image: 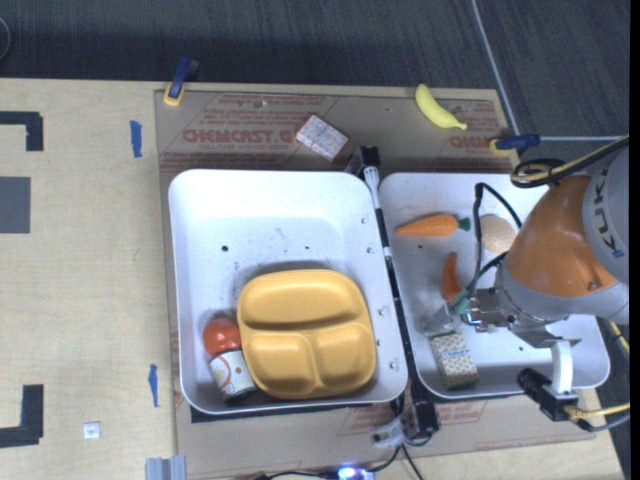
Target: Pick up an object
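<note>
The gripper [452,313] is down inside the right-hand shallow white bin [590,363], at the end of the grey arm with its orange band [560,243], and from this angle I cannot tell how it is set. Taking the right-hand bin as our landmark: just below the gripper, near the bin's front wall, lies a small speckled rectangular box [455,358], close enough that it looks to be almost touching the tip, though nothing is visibly held. Just above the gripper there's a small red-orange object [450,275], partly hidden. Further toward the bin's back wall rests an orange carrot with a green stem end [430,226], and beside it a pale rounded tan object [497,233] tucked against the arm. Left of the landmark bin sits the second shallow white bin [200,208], holding a large yellow compartmented plastic tray [303,330] with a small red-topped white can [226,358] just at its left. Behind the landmark bin, on the cardboard, a yellow banana [438,108] and a small patterned square packet [320,136].
</note>
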Robot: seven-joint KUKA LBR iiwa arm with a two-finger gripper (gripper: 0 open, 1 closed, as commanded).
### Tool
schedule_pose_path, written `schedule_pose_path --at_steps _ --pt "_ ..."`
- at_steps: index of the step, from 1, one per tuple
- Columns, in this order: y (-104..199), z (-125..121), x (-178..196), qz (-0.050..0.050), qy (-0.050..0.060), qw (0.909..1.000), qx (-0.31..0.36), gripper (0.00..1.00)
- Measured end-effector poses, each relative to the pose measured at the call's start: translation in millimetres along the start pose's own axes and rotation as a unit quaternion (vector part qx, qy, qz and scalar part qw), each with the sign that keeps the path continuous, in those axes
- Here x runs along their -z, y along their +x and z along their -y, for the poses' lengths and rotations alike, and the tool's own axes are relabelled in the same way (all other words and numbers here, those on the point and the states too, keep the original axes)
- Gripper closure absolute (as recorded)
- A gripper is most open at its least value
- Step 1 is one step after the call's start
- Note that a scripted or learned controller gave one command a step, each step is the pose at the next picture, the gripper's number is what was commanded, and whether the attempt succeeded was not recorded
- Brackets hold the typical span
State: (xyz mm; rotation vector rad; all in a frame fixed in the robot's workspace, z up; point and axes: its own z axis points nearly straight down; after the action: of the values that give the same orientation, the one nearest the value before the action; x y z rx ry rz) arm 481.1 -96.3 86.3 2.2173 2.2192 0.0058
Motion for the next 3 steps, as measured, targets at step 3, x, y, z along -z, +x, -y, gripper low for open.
schedule_pose_path --at_steps 3 --pt "52 -41 98 0.000 0.002 1.0000 0.000 1.00"
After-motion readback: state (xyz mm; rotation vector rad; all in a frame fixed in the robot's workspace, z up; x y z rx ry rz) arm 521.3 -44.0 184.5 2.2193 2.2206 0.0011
